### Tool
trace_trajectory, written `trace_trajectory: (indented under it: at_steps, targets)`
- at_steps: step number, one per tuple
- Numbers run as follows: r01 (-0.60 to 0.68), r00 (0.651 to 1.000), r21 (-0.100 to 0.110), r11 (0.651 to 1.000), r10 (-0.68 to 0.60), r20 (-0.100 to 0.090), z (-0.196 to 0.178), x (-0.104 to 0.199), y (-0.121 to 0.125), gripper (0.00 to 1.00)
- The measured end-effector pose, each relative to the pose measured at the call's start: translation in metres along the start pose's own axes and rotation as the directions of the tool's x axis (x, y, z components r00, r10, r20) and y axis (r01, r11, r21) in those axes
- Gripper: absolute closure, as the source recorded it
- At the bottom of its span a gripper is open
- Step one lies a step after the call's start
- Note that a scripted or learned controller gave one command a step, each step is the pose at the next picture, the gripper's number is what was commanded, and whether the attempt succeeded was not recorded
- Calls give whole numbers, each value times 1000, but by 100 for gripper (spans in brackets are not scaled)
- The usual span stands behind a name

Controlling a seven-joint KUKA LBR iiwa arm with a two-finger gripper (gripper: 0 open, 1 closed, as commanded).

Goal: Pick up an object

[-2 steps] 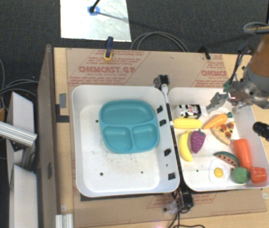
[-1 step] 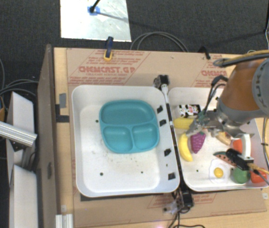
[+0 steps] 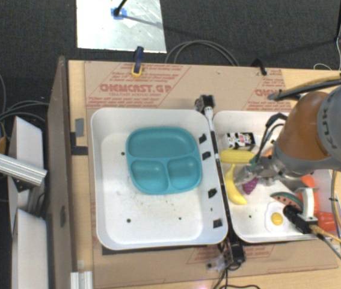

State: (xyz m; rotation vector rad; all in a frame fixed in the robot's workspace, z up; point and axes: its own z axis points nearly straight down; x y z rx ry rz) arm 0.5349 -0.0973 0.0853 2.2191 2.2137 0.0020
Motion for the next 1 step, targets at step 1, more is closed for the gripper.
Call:
trace_trajectory:
  at_steps: [1]
  targets:
    - [4, 1000, 1, 1000, -4, -3, -10, 2, 1, 100]
